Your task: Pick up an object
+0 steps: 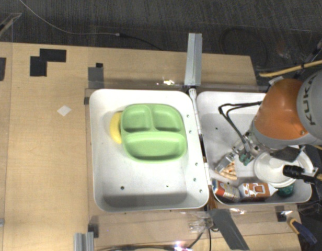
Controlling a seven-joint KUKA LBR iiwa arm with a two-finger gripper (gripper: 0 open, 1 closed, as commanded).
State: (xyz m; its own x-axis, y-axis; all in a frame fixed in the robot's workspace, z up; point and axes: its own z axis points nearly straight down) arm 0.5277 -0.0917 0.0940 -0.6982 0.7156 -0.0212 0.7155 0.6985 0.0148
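1. My gripper [243,156] hangs low over the near edge of the right shallow white bin [210,129]; I cannot tell how wide it stands.
2. The likeliest pick, a small orange-and-white packet [227,169], lies just beside it, near a brown-labelled carton [255,191].
3. Risk: the crowded clutter could deflect my grasp, leaving me closing on nothing.

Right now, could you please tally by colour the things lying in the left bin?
Green: 1, the green divided plastic tray
Yellow: 1, the yellow curved thing peeking out at the tray's left edge, mostly hidden
Total in the shallow white left bin: 2
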